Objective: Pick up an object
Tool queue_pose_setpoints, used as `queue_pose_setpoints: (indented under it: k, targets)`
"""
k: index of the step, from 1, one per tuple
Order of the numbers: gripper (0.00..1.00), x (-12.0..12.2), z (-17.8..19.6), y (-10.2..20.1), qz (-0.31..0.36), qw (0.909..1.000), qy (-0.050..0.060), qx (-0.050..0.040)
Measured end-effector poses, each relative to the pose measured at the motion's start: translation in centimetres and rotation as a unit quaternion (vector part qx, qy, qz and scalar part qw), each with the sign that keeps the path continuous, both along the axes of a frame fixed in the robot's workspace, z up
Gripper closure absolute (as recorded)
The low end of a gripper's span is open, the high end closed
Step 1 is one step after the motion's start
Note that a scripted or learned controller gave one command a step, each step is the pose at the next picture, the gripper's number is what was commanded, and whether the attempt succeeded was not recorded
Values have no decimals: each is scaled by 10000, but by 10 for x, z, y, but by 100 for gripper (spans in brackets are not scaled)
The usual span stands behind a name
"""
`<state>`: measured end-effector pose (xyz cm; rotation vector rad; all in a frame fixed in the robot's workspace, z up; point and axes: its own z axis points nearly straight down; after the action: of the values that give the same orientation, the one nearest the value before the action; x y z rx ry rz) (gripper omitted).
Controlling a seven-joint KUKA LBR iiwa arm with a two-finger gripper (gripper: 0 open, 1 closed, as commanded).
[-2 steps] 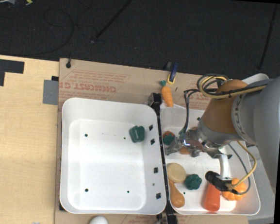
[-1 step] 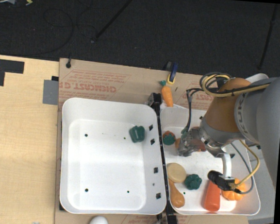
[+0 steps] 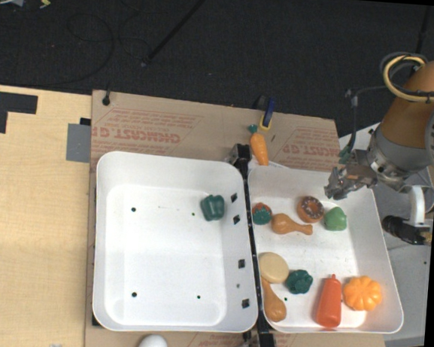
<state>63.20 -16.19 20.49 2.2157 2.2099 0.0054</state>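
1. The tool [image 3: 342, 184] hangs over the right bin's [image 3: 384, 235] far corner, just above the donut [image 3: 310, 208] and the little green piece [image 3: 335, 219].
2. Honestly can't tell whether it's open or closed, too small and dark.
3. The right bin also holds a drumstick [image 3: 292, 226], ketchup bottle [image 3: 329, 300] and pumpkin [image 3: 362, 293].
4. A green pepper [image 3: 212, 207] sits alone in the left bin [image 3: 117, 198].
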Motion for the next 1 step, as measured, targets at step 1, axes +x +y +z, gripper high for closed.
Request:
queue_pose_setpoints:
  k: [1]
  targets:
    - [100,-57,-38,10,11,9999,102,44]
